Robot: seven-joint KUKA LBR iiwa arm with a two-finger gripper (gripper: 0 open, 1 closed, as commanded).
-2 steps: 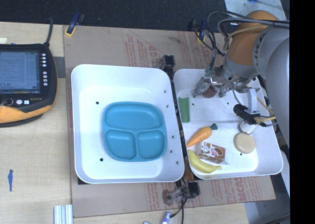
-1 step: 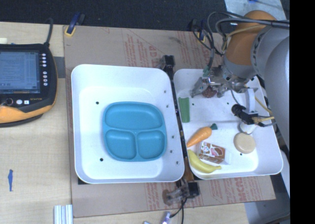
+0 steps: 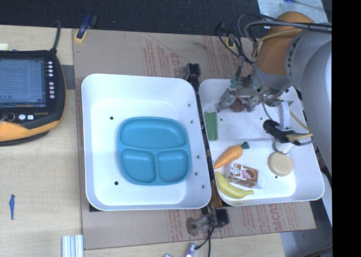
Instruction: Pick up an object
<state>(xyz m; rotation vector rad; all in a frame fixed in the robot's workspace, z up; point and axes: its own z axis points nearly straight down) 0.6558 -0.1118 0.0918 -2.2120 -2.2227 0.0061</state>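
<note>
**Gripper low at far edge of right bin, items along near edge**

Left bin held a blue divided plate at its centre. In the right bin, a green block lay against the left wall; a carrot, a banana and a small printed packet sat near the near-left corner, a round beige disc toward the right edge. Gripper was down near the bin's far edge over something dark; claw state could not be told.
</note>
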